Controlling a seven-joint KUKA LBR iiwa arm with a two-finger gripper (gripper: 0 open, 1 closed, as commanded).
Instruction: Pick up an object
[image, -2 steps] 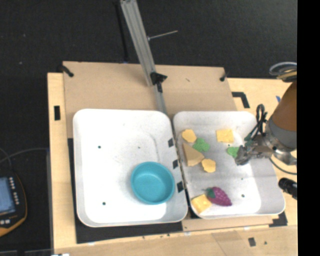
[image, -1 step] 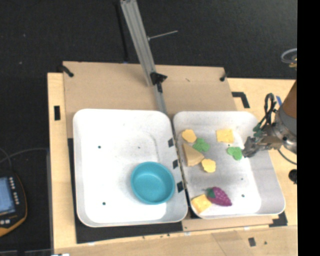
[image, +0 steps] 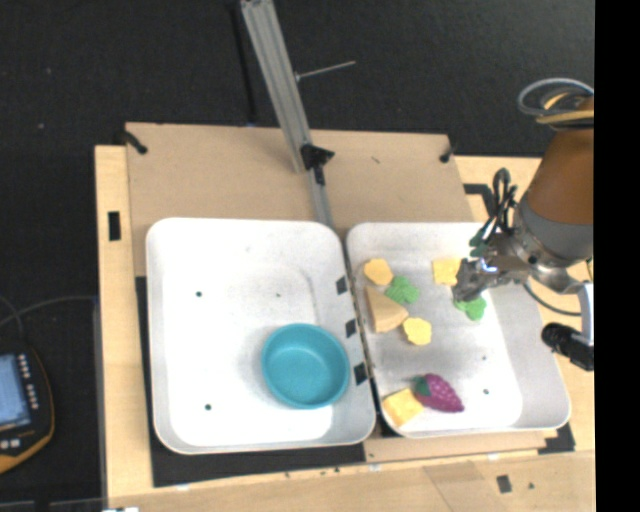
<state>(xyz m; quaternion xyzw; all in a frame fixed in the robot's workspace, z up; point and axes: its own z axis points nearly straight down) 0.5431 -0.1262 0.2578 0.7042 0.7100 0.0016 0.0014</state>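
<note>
The right bin (image: 520, 400) holds several small toy pieces: a yellow piece (image: 377, 271), a green piece (image: 403, 291), a tan wedge (image: 385, 313), a yellow lump (image: 418, 331), a yellow block (image: 446, 271), a purple grape-like piece (image: 439, 393) and a yellow block (image: 402, 406) at the front. My gripper (image: 470, 288) reaches down into this bin from the right, directly over a small green piece (image: 475, 309) that shows just below it. The yellow block lies just left of the gripper.
The left bin (image: 200, 260) holds a blue bowl (image: 305, 365) near its front right corner. A grey metal pole (image: 285, 90) slants up from between the bins. A handheld device (image: 15, 395) lies at the far left edge.
</note>
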